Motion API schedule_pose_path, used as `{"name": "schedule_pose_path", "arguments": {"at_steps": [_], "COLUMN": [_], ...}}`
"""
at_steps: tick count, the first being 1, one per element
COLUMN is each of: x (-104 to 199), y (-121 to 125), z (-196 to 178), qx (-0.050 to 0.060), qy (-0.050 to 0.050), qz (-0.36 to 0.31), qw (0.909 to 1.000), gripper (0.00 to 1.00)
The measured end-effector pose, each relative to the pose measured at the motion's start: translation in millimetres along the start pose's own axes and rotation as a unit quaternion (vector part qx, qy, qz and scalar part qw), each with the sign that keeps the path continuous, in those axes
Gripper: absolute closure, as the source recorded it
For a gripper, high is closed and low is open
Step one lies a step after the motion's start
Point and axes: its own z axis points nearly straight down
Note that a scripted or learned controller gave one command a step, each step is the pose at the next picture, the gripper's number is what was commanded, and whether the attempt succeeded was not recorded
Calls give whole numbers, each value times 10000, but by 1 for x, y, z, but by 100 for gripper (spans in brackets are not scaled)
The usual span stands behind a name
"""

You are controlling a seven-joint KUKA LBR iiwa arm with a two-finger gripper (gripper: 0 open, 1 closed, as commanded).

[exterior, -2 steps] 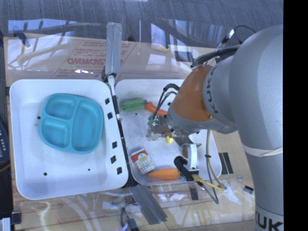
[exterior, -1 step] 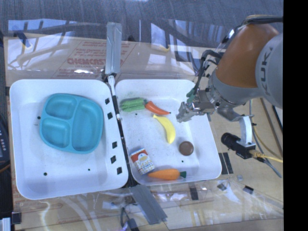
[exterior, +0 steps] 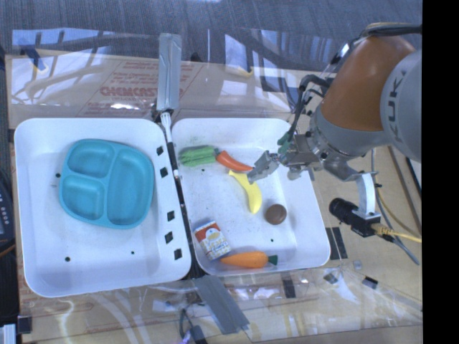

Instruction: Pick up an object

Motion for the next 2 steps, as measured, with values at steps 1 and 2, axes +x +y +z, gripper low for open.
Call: {"name": "schedule_pose_path", "arguments": {"at_steps": [1,2], "x": [-29,-41], "y": [-28,20], "z": [-29,68], "qx": [-8,34], "qy": [-2,11], "qz": [-260,-346], "qw": [9997,9994], "gripper": [0,0]}}
